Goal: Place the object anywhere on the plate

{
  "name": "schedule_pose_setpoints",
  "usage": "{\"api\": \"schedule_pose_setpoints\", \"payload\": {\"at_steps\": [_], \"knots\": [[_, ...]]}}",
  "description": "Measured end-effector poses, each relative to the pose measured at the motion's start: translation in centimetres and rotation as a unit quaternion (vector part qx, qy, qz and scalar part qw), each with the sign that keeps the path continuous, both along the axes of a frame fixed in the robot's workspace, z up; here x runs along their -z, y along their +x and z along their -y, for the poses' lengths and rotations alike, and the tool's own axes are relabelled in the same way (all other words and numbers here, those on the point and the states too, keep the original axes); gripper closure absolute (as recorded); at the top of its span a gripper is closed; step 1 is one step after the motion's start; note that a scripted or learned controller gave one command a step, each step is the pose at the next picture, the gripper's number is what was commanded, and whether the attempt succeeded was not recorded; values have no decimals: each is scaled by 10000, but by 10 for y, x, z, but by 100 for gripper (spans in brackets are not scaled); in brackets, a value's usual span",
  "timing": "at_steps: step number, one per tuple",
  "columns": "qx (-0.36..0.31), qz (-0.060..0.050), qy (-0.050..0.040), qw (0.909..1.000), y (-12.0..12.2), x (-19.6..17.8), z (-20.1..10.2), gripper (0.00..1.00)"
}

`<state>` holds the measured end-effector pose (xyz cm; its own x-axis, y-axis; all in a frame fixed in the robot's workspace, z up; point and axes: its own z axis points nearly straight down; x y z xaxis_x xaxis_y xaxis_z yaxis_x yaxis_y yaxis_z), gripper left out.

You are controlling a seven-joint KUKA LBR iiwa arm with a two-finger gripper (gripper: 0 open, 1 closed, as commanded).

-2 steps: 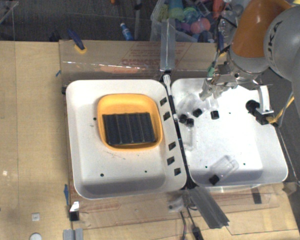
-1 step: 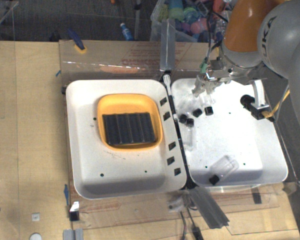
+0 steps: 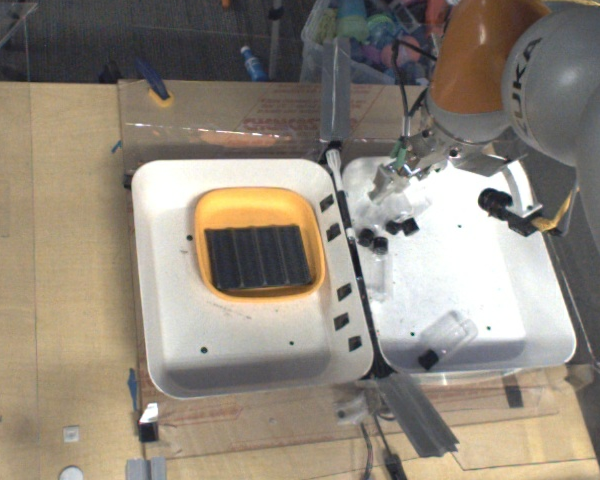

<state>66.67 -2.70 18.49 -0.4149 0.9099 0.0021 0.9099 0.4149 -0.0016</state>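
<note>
A pale wooden surface point(image 3: 40, 268) carries two shallow white bins side by side.

The left bin point(image 3: 170, 353), in the middle left of the frame, holds an orange plate point(image 3: 208, 208). A dark ribbed block point(image 3: 258, 258) lies flat on the plate and covers most of it, its long side running left to right.

The right bin point(image 3: 540, 338) is just across the centre divider. A clear piece point(image 3: 376, 266) with a dark end lies close along the divider, running top to bottom. A larger capped clear piece point(image 3: 448, 333) lies well below, in the lower middle of this bin, slanted from lower left to upper right.

The nearest clear piece point(image 3: 404, 220) is also dark-tipped and too small and glassy to give a long axis. It sits just below the pincer point(image 3: 400, 173), in the upper left of this bin. It looks like the object to be carried, though that is a judgement.

The pincer hangs low over that corner. Glare and clear plastic hide its tips, so I cannot tell whether it is released, clenched or grasping anything. The grey arm point(image 3: 555, 48) enters from the upper right.

The coming move likely turns on this: the object lies directly beneath and slightly right of the pincer, and the plate lies left and a little lower, beyond the divider.
</note>
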Motion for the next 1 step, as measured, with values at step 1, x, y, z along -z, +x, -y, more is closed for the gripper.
{"api": "schedule_pose_setpoints", "payload": {"at_steps": [1], "knots": [[0, 3, 0, 10000, 0, 0, 0, 0]]}}
